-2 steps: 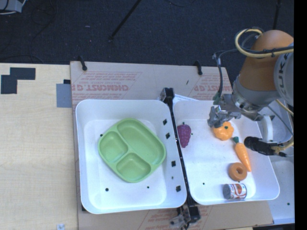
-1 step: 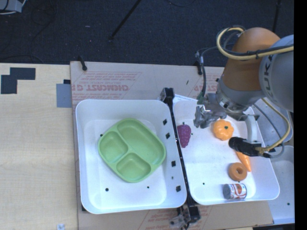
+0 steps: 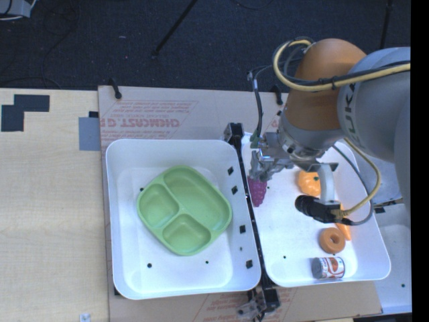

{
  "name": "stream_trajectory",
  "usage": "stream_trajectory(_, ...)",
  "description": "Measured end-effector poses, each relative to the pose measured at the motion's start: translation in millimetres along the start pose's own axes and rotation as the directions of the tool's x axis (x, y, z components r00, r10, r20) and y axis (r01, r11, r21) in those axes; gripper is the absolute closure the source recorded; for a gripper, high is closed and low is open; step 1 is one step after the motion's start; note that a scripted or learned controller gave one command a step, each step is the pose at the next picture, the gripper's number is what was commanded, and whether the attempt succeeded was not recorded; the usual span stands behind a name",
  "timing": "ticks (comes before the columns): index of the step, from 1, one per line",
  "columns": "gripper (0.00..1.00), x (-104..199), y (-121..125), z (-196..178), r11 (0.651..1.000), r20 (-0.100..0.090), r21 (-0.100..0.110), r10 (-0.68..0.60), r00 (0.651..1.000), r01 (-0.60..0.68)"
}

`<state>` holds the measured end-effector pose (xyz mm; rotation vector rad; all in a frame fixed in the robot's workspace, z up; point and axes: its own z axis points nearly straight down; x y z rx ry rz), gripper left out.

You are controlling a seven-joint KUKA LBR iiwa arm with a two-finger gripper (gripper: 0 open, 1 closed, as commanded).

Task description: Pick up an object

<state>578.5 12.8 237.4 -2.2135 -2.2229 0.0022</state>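
The gripper [image 3: 258, 176] hung over the left edge of the right bin [image 3: 288, 274], its fingers closed on a purple grape cluster [image 3: 257, 192] that dangled with its long axis running up and down the view. Elsewhere in that bin lay an orange doughnut [image 3: 331, 240] and a small can [image 3: 328, 267] on its side, while the left bin [image 3: 134, 274] held a green divided plate [image 3: 184, 209].

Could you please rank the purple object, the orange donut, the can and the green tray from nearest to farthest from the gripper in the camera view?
From the gripper:
1. Purple object, right at its tip, by the right bin's left wall.
2. Green tray, in the left bin.
3. Orange donut, lower right.
4. Can, by the right bin's near edge.
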Motion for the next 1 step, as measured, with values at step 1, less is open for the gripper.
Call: stream_trajectory(1, 1.00, 58.3, 1.4, 14.6, 1.000, 0.001, 0.002, 0.000, 1.000, 0.000)
